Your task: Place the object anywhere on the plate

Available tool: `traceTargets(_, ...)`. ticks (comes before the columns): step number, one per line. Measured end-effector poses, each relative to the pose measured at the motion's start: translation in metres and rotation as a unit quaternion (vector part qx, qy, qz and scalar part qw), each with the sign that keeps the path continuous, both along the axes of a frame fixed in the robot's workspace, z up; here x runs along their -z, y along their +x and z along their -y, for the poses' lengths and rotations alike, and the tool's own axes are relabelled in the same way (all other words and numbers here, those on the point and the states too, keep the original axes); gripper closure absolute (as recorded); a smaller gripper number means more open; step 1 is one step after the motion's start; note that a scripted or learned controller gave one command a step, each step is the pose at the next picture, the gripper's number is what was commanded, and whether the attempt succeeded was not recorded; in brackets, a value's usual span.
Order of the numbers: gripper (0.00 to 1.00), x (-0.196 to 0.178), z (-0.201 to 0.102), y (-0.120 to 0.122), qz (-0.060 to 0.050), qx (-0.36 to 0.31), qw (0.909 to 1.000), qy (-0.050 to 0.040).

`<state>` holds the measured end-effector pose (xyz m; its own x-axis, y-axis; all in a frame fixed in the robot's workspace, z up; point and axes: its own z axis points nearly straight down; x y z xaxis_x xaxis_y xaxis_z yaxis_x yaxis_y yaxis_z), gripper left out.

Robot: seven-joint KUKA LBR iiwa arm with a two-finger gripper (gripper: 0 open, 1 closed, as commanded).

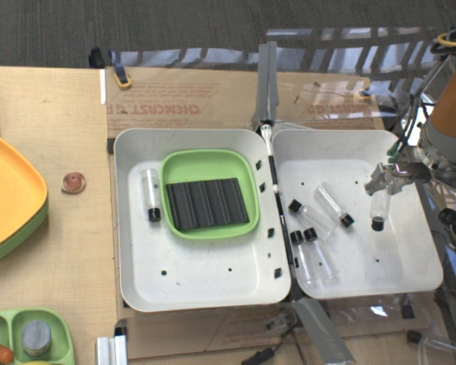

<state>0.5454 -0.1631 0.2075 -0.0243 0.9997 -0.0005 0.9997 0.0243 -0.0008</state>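
A green square plate [210, 159] lies in the left bin [137, 280] and carries a black ridged block [209, 204]. Left of the plate, on the bin floor, lies a clear vial with a black cap [150, 193]. My gripper [383, 189] hovers over the right side of the right bin [410, 276]. It is shut on another clear vial [378, 208], which hangs upright from the fingers with its black cap pointing down, just above the bin floor.
Several more clear vials with black caps lie in the right bin, one [331, 204] near the middle and others [316, 255] toward the front left. Orange plates [11, 196] are stacked on the bench at the left, next to a small red knob [74, 182].
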Motion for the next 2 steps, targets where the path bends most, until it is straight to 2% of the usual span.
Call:
traceTargets(1, 1.0, 0.038, -0.003, -0.039, -0.001, -0.047, 0.9989, 0.0004)
traceTargets(2, 1.0, 0.031, -0.001, -0.068, -0.001, -0.105, 0.9945, 0.0006)
